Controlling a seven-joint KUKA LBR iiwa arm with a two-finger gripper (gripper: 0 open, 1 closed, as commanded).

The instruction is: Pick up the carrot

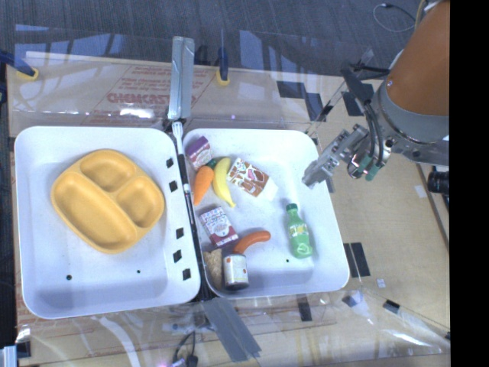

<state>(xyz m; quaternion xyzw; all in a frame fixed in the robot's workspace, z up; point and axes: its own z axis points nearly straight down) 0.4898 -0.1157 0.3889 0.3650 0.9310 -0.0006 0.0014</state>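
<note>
Hovering above the right rim of the right bin [330, 228], the gripper [319, 170] points its fingers [313, 176] down-left toward the bin's upper right corner; whether they are apart or together I cannot tell, and nothing shows between them. Behind it the grey arm [416, 125] with its orange band [426, 60] stretches off to the right.

2 white bins sit side by side on the bench. Within the right one, the carrot [202, 183] lies against the left wall, tilted, touching a banana [222, 180] on its right. A purple packet [199, 151] sits just above them near the upper left corner, and a red-and-white packet [248, 177] lies beside the banana. Lower down are another small packet [216, 225], a sausage [252, 240], a tin can [234, 271] at the bottom edge, and a green bottle [298, 232] toward the right wall.

The left bin [46, 281] holds 1 yellow divided plate [107, 199] with 3 compartments.
</note>
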